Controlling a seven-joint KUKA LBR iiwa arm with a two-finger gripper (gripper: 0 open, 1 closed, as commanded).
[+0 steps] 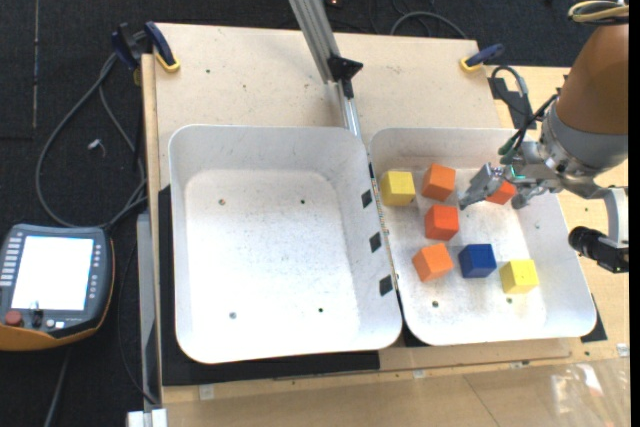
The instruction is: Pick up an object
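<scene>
Camera view puts your gripper [497,185] over the upper right of the right bin [560,315], reaching in from the right edge, with its fingers pinching an orange-red block [502,192] between them. Below and left of it you have the loose blocks: a yellow cube [398,187] and an orange cube [438,182] in the upper row, an orange-red cube [442,221] at mid bin, then another orange cube [432,261], a blue cube [478,260] and a second yellow cube [518,275] lower down. Your left bin [200,245] sits just beside it at frame centre.
</scene>
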